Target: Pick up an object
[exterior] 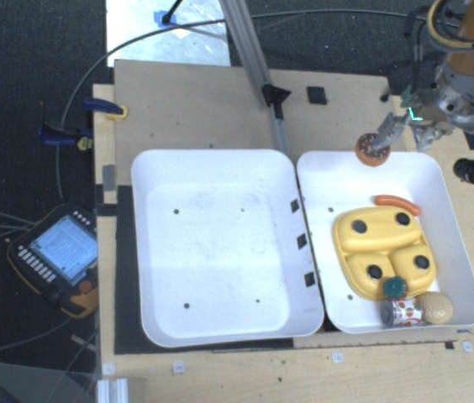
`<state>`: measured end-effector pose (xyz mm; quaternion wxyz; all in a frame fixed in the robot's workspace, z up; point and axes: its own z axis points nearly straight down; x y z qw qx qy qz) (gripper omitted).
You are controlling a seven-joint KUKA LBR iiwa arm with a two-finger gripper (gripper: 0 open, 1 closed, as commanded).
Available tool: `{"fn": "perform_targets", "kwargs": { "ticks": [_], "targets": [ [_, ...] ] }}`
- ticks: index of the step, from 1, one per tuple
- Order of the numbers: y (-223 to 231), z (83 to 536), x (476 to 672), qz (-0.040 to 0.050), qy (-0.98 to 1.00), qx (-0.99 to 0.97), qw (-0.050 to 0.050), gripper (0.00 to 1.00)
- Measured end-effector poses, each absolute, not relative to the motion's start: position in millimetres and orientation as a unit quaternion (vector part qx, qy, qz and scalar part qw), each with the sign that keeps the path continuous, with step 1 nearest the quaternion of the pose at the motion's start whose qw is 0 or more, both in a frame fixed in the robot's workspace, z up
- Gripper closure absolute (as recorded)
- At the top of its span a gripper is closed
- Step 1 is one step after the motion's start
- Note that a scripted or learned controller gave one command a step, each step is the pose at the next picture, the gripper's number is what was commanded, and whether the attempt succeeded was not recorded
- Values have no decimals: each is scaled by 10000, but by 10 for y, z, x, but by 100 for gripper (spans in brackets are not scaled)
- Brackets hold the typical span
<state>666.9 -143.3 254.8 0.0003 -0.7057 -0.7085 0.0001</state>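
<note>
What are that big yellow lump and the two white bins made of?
The yellow lump looks like moulded plastic: smooth, slightly glossy, rounded, with dark round holes. The left bin and right bin look like thin matte white plastic with rounded corners, though painted metal can't be excluded.

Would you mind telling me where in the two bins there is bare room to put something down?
The left bin has bare floor from wall to wall. In the right bin, a free strip runs along its left wall, beside the yellow toy, and along its far wall above the orange sausage. Its near right corner is crowded: teal ball, small can, beige ball.
</note>
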Motion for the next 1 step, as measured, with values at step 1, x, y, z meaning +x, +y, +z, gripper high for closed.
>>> {"fn": "perform_targets", "kwargs": {
  "ticks": [1],
  "targets": [
    [-1433, 2565, 6675, -8, -7086, -7056, -9, 0]
  ]
}}
